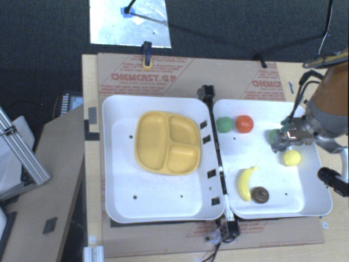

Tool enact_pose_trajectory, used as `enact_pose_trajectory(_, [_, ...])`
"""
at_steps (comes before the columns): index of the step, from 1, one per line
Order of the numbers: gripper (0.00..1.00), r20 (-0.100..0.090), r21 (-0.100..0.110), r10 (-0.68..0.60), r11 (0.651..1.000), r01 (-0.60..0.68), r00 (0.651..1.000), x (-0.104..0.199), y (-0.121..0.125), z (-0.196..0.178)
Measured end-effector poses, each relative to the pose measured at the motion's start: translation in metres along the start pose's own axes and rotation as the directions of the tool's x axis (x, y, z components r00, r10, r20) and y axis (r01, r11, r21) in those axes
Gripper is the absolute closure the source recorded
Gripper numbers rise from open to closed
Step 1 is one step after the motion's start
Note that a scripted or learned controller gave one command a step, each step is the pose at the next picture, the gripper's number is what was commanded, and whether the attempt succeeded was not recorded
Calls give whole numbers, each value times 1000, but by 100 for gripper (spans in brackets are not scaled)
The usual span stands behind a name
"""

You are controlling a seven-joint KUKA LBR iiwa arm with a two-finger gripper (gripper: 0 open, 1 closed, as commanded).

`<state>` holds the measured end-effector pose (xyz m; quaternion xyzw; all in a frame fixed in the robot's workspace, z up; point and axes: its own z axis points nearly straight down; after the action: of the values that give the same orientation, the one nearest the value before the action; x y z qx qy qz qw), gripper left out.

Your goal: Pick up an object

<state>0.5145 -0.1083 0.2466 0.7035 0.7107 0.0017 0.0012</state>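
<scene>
1. The right-hand shallow white plastic bin (pixel 313 203) holds the candidates: a round green ball-like fruit (pixel 224 124) and a round red-orange one (pixel 244 124) near the far wall, a curved yellow banana (pixel 246 183) with a small brown ring-shaped doughnut (pixel 260 195) touching its lower end, and a small yellow lemon-shaped piece (pixel 292 158) toward the arm's side.
2. The grey arm's two-finger gripper (pixel 284 139) sits low in that bin, just above the lemon piece; a patch of green (pixel 272 136) peeks out at its left edge. Whether its claw is spread or closed cannot be told from here, nor whether the green patch is gripped.
3. The left-hand white bin (pixel 117 201) carries only a yellow three-compartment plastic plate (pixel 166 142) — no part in this step.
4. Judgement: the approach looks nearly done, so the descent matters now. It would do best to centre over one item — the green patch or the lemon — rather than straddling both.
5. Round shapes are liable to squirt sideways, so a squeeze across the widest part and a straight lift seem safest.
</scene>
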Motion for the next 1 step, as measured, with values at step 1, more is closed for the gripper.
enact_pose_trajectory(1, [100, -1, 2, 0, 1000, 0, 1000, 53, 2, 14])
